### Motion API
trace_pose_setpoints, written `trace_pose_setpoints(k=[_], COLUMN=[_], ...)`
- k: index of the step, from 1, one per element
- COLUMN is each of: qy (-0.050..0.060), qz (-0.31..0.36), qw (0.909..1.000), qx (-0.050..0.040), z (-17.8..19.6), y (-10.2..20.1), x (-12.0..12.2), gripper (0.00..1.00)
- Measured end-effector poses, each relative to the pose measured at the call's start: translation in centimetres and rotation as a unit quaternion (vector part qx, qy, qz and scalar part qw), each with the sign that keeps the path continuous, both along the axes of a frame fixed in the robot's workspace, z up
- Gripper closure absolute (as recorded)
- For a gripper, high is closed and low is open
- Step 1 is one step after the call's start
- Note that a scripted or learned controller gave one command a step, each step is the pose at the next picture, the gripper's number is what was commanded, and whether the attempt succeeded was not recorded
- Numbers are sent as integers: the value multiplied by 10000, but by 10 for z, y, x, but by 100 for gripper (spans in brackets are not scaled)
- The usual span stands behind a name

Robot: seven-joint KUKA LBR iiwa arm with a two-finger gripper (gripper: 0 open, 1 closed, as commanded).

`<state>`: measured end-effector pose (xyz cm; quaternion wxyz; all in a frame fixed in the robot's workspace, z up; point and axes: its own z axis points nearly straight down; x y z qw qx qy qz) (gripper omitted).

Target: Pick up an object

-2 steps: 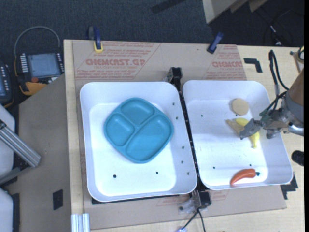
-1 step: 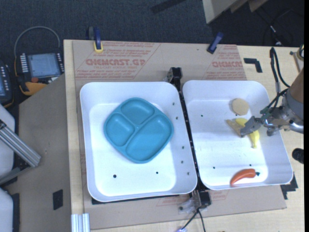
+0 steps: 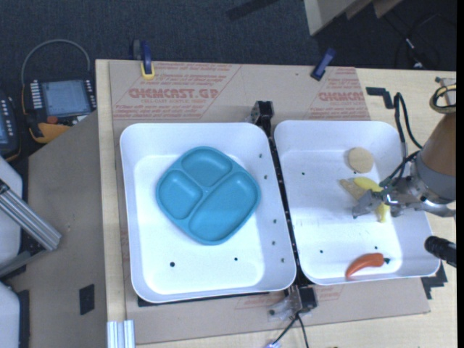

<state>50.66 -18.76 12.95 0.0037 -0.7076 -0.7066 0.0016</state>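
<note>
Cardboard-topped bench, two white bins. Left bin (image 3: 138,194): blue divided plate (image 3: 209,193). Right bin (image 3: 319,259): gripper (image 3: 371,207) low over yellow banana-like piece (image 3: 362,186), likely target; grip state unclear. Tan round piece (image 3: 359,159) far, orange pepper (image 3: 365,264) near edge.

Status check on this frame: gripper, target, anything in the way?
Gripper low in right bin, at yellow object. Grasp unconfirmed. Tan disc and orange piece lie apart. Blue divided plate in left bin.
</note>
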Motion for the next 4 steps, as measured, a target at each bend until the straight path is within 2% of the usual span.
trace_pose_setpoints(k=[1, 2, 4], qy=[-60, -68, -47], qz=[5, 5, 6], qw=[10000, 10000, 10000], qx=[-26, -32, -24], z=[-42, -33, 58], y=[-1, -1, -7], x=[2, 2, -6], gripper=[0, 100, 100])
